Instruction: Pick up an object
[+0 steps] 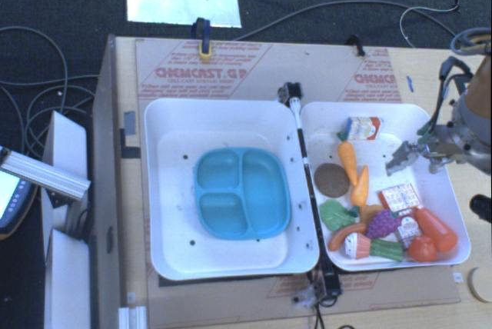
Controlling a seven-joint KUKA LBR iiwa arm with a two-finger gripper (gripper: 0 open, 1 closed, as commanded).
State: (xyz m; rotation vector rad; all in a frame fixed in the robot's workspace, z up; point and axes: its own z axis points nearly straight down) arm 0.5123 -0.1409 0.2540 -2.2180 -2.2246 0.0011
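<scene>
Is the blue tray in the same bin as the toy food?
No, the blue tray lies alone in the left bin, while the toy food is piled in the right bin.

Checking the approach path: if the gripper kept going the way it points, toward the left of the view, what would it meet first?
Probably the long orange toy carrot, first in line left of the gripper; the gripper's height is unclear, so it might pass above.

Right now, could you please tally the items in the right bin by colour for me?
Orange or red: 5, such as the carrot and the bottle
Green: 2, such as the leafy piece
Purple: 1, the grapes
Brown: 1, the disc
White printed packs: 3, such as the carton
Total: 12, roughly, as the pile overlaps
</scene>
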